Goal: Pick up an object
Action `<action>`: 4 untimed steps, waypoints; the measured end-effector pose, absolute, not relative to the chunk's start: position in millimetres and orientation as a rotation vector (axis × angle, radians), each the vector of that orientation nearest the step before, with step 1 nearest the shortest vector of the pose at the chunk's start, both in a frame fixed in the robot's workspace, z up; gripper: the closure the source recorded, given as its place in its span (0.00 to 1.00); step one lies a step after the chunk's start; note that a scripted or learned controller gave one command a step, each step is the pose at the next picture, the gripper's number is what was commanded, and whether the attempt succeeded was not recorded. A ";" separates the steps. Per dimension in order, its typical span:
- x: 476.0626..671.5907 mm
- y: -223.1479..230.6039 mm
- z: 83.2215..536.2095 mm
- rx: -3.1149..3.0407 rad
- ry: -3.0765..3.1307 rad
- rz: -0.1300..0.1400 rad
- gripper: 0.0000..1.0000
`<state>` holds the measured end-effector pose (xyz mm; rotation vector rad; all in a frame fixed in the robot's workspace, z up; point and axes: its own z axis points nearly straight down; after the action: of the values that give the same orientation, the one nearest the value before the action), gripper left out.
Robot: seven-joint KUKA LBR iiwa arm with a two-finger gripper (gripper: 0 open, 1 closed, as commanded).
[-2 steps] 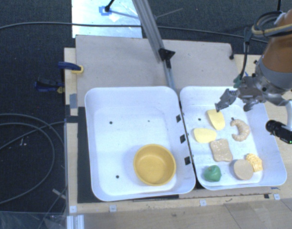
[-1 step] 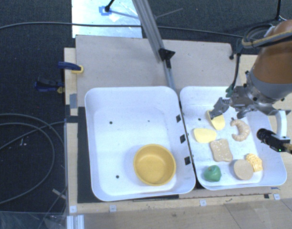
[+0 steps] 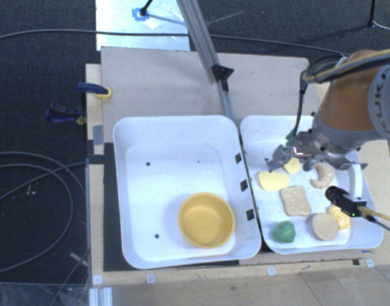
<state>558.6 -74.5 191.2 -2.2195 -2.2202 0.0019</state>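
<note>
Two bins [image 3: 128, 139]; pincer [image 3: 285, 157] over right one beside yellow piece [image 3: 273, 181], grip state unclear

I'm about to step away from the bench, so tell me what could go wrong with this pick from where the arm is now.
1. The hand hangs low over the right bin, where the yellow pieces, cracker and croissant-shaped piece lie close together; it may nudge or catch a neighbour.
2. These pieces look flat and small, so the hand may close on nothing.
3. It works near the wall between the bins, so a bump seems possible.
</note>
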 end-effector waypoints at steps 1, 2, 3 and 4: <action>551.4 -81.0 136.8 -2.220 -2.222 0.001 0.00; 552.8 -80.9 149.2 -2.221 -2.224 -0.003 1.00; 549.8 -87.5 209.8 -2.222 -2.229 -0.006 1.00; 550.7 -87.6 215.6 -2.220 -2.225 -0.002 1.00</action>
<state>550.7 -87.6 215.6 -2.2196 -2.2250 -0.0022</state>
